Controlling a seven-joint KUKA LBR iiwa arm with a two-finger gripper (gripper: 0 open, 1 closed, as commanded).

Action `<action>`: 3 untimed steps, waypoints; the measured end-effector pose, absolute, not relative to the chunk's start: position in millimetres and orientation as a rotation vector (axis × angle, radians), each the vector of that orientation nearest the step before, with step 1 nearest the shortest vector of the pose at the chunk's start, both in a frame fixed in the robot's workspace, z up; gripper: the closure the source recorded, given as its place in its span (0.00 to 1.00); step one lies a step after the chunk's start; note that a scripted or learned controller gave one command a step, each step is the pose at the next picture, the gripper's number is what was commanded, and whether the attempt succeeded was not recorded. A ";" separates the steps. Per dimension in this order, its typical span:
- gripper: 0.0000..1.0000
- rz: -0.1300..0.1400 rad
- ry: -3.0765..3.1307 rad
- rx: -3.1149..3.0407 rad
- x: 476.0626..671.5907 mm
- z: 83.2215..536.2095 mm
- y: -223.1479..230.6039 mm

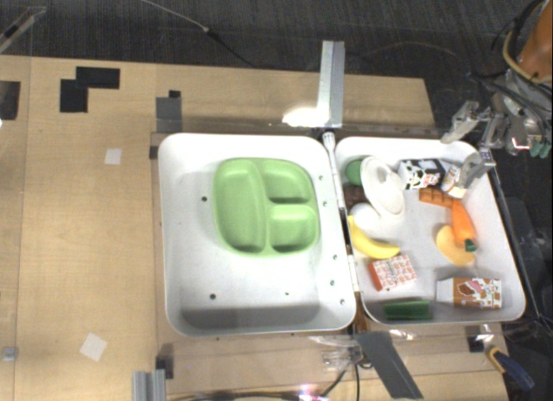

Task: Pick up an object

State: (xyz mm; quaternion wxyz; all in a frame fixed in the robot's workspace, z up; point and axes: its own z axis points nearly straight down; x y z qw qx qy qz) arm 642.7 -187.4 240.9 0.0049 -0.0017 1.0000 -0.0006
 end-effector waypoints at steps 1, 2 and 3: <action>0.00 -0.008 3.120 0.036 657.8 99.2 -205.9; 0.00 -0.008 3.113 0.081 613.8 96.8 -204.5; 0.00 -0.007 3.099 0.261 590.5 97.0 -204.4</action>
